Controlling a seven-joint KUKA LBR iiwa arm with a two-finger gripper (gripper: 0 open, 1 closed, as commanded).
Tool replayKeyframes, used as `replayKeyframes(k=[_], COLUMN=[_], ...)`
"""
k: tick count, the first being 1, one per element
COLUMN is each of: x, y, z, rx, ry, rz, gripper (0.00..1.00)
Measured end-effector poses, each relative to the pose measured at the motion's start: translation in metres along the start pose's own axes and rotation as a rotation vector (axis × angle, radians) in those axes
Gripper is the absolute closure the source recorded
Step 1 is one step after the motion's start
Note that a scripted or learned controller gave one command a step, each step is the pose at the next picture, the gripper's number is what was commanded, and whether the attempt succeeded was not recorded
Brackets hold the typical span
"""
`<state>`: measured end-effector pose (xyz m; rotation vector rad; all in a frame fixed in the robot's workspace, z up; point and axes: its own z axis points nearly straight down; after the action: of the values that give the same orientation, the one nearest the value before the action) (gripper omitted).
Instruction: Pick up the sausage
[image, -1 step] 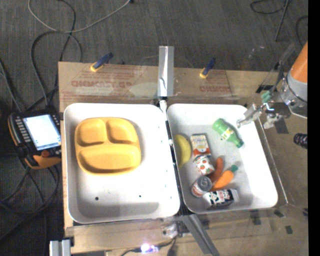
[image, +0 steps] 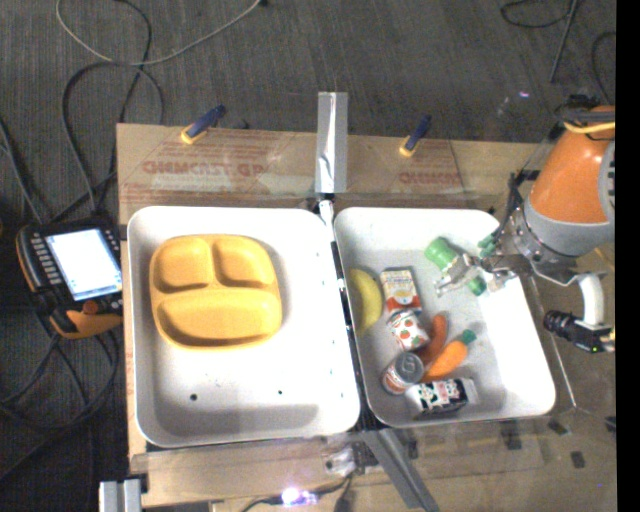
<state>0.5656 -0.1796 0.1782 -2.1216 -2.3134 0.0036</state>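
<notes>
The sausage (image: 436, 332) is a short reddish-orange piece lying at a slant in the middle of the right bin (image: 520, 345). It sits between a small red-and-white can (image: 405, 328) and an orange carrot (image: 450, 357), touching both. My gripper (image: 452, 274) reaches in from the right and hovers over the bin's upper middle, above and slightly right of the sausage. It is open, with nothing between its fingers. A green toy (image: 440, 250) lies just beside it.
The right bin also holds a banana (image: 368, 298), a juice carton (image: 399, 286), a second can (image: 403, 374) and a black-and-white box (image: 440, 395). A yellow divided plate (image: 216, 290) lies in the left bin (image: 240, 400). A handheld screen (image: 75, 265) lies left of the bench.
</notes>
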Motion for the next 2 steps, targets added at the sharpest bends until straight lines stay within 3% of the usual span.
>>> replayKeyframes(k=[1,2], x=[0.0178,0.0180], y=[-0.0018,0.0005], z=[0.0894,0.0802], rx=[-0.013,-0.018], ry=[-0.006,-0.005], rz=[-0.099,-0.100], gripper=[0.00,1.00])
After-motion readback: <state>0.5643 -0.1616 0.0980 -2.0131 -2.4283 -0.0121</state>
